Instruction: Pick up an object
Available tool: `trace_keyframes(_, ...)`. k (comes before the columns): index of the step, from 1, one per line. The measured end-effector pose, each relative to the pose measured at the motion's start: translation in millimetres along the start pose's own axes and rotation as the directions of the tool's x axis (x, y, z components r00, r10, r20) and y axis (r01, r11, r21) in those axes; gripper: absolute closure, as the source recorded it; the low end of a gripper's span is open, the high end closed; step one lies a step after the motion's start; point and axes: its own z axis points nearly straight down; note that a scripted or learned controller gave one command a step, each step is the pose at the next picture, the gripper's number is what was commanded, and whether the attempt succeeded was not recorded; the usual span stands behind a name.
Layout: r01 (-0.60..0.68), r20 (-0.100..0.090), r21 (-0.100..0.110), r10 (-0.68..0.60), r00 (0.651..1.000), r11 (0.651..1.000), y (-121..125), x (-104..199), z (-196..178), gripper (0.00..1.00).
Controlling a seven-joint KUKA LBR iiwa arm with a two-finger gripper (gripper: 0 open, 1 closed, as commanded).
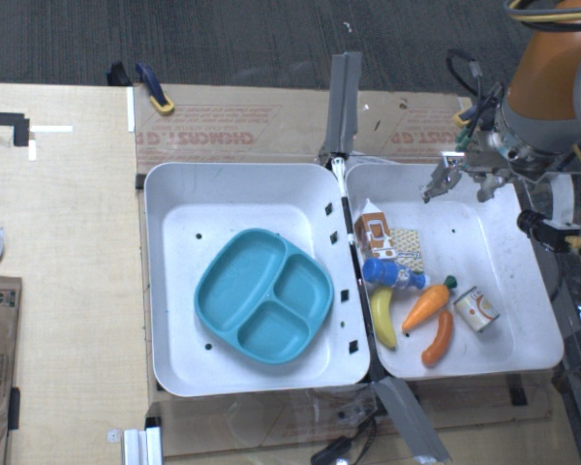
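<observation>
Two white bins sit on a wood bench. Left bin has a blue divided plate. Right bin holds a banana, carrot, small carton and what looks like a can. Gripper hovers over the back rim, fingers apart, nothing between them.

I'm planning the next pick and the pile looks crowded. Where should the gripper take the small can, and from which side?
Grip the small can across its round body, coming from above. It lies tipped on its side, apart from the carrot and toward the right bin's open floor, so the fingers probably have room on both sides.
</observation>
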Motion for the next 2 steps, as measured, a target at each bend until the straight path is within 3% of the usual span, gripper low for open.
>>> trace_keyframes(1,0.139,0.002,-0.008,-0.139,0.99,0.99,-30.0,-2.0,122.9,0.0)
trace_keyframes(2,0.121,0.0,-0.008,-0.121,0.993,0.993,-88.0,2.7,123.4,0.0)
